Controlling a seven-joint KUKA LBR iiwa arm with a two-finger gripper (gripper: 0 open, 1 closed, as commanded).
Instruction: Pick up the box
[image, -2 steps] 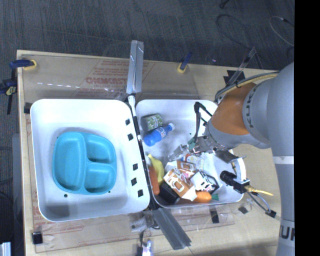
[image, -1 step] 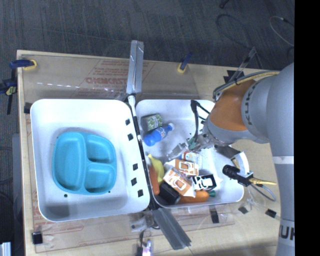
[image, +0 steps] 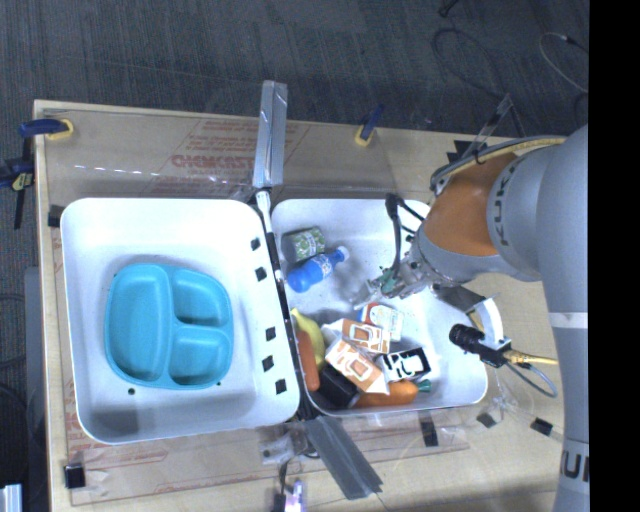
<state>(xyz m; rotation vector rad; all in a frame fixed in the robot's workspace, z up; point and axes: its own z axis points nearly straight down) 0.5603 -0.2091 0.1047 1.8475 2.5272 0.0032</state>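
Gripper (image: 392, 283) hung low in the right bin (image: 455, 388), just above the box (image: 372, 325); whether it was open or closed could not be told. That box lay among a bottle (image: 315, 270), banana (image: 313, 337) and carrot (image: 393, 393). A blue tray (image: 167, 325) sat in the left bin (image: 85, 225).

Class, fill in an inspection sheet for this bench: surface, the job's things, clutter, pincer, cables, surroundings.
Surface: wooden bench with two white bins, left bin and right bin.
Job's things: orange-and-white box in the right bin's pile.
Clutter: blue divided tray in the left bin; blue bottle, banana, green packet on the right.
Pincer: pincer low over the right bin; grip state unclear.
Cables: black cable beside the wrist.
Surroundings: dark floor.
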